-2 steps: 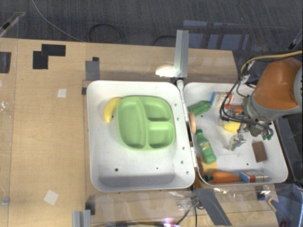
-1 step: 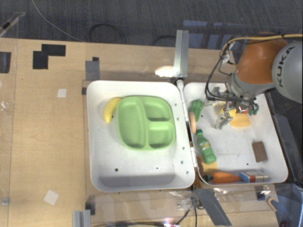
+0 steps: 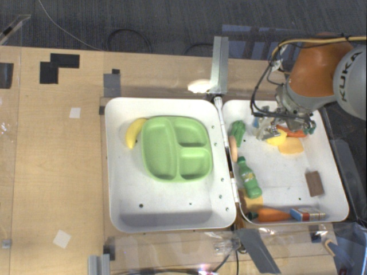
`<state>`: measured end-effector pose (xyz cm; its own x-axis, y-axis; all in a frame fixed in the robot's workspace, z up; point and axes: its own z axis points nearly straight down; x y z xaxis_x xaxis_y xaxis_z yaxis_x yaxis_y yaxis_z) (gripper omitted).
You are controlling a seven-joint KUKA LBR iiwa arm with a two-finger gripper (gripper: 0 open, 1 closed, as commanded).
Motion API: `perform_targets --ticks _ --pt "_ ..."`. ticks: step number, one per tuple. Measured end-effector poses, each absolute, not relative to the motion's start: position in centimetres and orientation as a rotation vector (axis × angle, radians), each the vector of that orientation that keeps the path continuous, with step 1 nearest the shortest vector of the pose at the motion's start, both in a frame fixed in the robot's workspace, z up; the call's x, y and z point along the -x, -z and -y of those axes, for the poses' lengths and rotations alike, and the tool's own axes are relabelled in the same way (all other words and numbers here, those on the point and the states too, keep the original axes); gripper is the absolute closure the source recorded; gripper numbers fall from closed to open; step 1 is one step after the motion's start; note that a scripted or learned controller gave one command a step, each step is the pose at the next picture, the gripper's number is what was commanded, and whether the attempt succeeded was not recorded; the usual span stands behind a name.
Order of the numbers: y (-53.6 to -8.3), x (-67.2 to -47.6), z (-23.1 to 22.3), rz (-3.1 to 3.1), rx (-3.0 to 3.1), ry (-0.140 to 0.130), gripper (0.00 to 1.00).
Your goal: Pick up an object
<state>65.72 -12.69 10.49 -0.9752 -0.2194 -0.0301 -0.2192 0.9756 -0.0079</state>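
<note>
My gripper [image 3: 279, 127] hangs low over the back of the right bin [image 3: 335, 173], below the arm's orange band. Just under it and to its right lie a yellow piece [image 3: 291, 147] and a red-orange piece [image 3: 296, 134]; the gripper's body hides part of them, and I cannot see either one held. A green bottle [image 3: 248, 177] lies along the bin's left wall, with a green toy [image 3: 237, 132] behind it. A carrot [image 3: 274, 215] and a small red and blue box [image 3: 307, 214] lie at the front wall. A brown block [image 3: 313, 183] sits at the right.
The left bin [image 3: 123, 205] holds a green divided plate [image 3: 175, 148] and a banana [image 3: 133, 132] beside the plate's left edge. A metal post [image 3: 218, 67] stands behind the wall between the bins. Black cables hang around the wrist.
</note>
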Motion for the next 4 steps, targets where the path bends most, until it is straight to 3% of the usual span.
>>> perform_targets --ticks 1,2,3,4 --pt "-22.8 -67.2 19.6 -3.067 0.586 0.015 1.0" --pt "-17.8 -60.3 20.6 -2.864 1.276 0.005 1.0" --pt "-17.9 -60.4 20.5 -2.861 1.277 0.006 0.0" --pt "-8.9 -61.5 17.9 -2.675 1.625 0.012 0.0"
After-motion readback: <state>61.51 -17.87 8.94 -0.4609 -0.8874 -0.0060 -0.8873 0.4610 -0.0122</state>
